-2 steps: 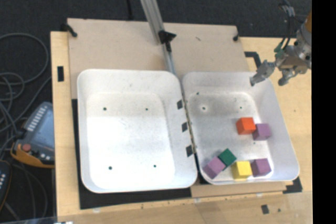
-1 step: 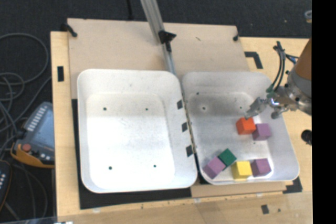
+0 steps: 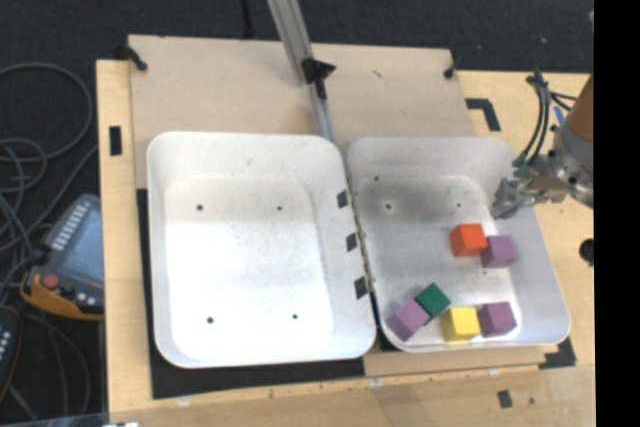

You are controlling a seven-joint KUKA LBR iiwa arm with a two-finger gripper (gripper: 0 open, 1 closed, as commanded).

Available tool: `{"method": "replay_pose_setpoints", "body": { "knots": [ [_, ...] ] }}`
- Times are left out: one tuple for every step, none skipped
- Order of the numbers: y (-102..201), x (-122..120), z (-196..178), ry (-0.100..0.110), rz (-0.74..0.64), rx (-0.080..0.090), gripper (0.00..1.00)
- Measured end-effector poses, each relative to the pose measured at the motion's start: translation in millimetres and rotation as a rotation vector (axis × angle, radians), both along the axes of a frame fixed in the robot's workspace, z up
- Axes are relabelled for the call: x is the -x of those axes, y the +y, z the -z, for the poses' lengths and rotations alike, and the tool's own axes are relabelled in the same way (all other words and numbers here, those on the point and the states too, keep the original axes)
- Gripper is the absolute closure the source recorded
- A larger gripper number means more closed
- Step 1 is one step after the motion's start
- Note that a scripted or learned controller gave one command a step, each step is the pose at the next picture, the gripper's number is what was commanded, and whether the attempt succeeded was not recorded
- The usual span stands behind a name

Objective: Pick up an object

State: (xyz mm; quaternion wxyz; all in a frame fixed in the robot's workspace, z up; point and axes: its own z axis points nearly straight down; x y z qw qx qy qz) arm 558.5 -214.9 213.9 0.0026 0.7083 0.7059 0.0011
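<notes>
White bins [image 3: 250, 150] smooth plastic, scuffed grey; bench [image 3: 400, 75] matt wood.

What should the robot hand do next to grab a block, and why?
Probably slide a little down and left to sit over the orange block. The gripper is at the right bin's upper right side with nothing in it, and the orange block is the nearest one, just below it. A purple block touches the orange one's right side, so it should come down carefully.
</notes>
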Motion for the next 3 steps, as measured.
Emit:
{"method": "replay_pose_setpoints", "body": {
  "knots": [
    [0.3, 0.1, 0.8, 0.001, 0.002, -0.001, 0.00],
    [48.4, -19.2, 65.9, 0.009, -0.009, -0.003, 0.00],
    [17.5, 1.5, 94.3, 0.000, -0.008, -0.001, 0.00]
  ]
}}
